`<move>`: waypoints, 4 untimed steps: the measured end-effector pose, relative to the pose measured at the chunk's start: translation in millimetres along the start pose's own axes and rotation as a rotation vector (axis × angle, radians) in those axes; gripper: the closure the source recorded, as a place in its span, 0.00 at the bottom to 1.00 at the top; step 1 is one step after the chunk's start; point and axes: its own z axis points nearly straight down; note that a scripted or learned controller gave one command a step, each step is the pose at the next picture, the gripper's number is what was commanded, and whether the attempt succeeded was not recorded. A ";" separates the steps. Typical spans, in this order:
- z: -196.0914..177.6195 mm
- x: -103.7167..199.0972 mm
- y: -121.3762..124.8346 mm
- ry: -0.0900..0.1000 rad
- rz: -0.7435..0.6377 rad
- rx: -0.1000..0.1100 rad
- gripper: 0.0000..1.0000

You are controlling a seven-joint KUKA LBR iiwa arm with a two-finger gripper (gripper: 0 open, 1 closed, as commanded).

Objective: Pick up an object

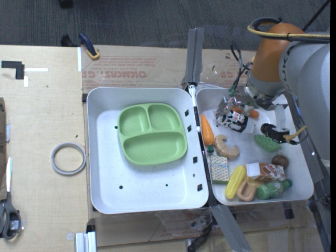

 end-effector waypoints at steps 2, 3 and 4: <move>0.9 -0.7 -9.5 0.000 -0.039 0.000 0.00; -9.2 -1.8 -8.9 0.000 -0.037 -0.002 1.00; -98.4 55.8 -43.4 0.001 -0.041 0.000 1.00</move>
